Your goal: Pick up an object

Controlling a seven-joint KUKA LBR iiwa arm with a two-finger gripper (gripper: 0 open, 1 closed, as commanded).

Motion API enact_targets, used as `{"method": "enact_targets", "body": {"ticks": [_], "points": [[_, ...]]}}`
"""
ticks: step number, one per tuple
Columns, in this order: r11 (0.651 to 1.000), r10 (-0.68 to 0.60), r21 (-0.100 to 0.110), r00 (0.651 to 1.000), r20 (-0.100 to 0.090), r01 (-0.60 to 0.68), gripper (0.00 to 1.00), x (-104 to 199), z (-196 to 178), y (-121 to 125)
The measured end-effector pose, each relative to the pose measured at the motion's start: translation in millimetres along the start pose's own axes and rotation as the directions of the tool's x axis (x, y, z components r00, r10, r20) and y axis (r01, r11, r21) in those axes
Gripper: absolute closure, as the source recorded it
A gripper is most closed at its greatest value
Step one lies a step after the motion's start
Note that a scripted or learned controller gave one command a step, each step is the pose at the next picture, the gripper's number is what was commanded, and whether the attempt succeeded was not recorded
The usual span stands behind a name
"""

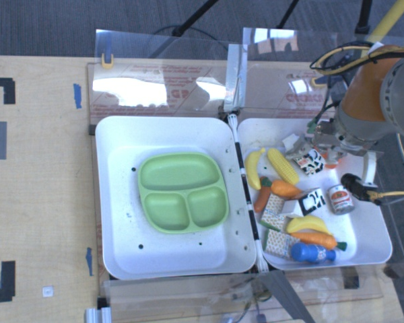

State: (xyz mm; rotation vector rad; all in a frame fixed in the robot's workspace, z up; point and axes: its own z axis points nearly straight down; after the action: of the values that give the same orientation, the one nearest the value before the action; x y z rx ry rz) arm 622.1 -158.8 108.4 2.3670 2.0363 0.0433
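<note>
Toys crowd the right bin [380,244]; the gripper [321,142] hangs over its back edge near a black-and-white block [310,161], fingers hidden, so open or closed I cannot tell. Best aim at a loose piece, dropping straight (the small can [340,199] sits apart). Counted: two bananas, two carrots, one corn cob [283,165], one blue bottle [308,252], one green tray [183,192].

fixed overhead camera, slanted onto two bins [114,147]

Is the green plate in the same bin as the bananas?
No, the green plate lies in the left bin, while the bananas lie in the right bin.
</note>
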Motion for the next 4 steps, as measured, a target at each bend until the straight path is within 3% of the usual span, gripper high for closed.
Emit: {"method": "enact_targets", "body": {"ticks": [1,2,3,4], "points": [[0.999,0.036,0.006,0.999,0.001,-0.036,0.0,2.3,0.5,2.8],[1.0,0.031,-0.003,1.0,0.002,-0.031,0.0,2.1,0.6,-0.3],[0.998,0.053,0.016,0.999,-0.003,-0.053,0.0,1.9,0.4,6.1],[0.997,0.072,0.01,0.997,-0.002,-0.072,0.0,3.0,0.6,4.3]]}}
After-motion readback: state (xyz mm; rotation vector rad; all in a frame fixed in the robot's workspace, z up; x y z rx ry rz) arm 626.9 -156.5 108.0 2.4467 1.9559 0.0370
